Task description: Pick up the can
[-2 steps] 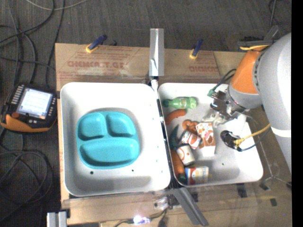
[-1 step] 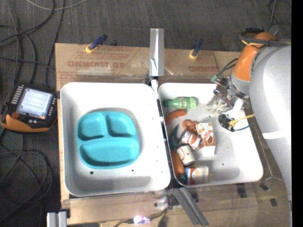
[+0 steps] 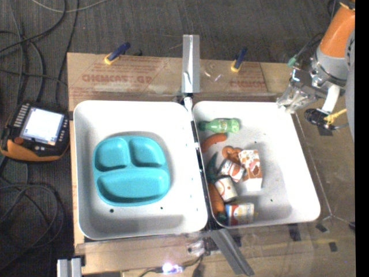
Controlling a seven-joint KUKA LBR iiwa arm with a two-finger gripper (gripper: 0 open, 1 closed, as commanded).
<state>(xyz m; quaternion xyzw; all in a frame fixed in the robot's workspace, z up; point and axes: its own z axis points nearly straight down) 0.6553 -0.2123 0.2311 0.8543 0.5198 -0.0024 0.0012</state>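
The right bin (image 3: 288, 172) holds a heap of small items along its left side. A can with a blue, red and yellow label (image 3: 240, 213) lies on its side near the front wall. Two white-and-red cans (image 3: 225, 188) (image 3: 232, 169) stand tilted just behind it, beside a white carton (image 3: 252, 168). A green bottle (image 3: 220, 125) and an orange sausage (image 3: 212, 141) lie farther back. My gripper (image 3: 291, 101) hangs over the bin's back right corner, well away from the cans, open with nothing between its fingers.
The left bin (image 3: 86, 212) carries a blue divided plate (image 3: 132, 169). A metal post (image 3: 190, 68) stands behind the joint between the bins. Two clamps (image 3: 117, 52) (image 3: 238, 59) hold the cardboard backing. A teach pendant (image 3: 37, 130) lies at the far left.
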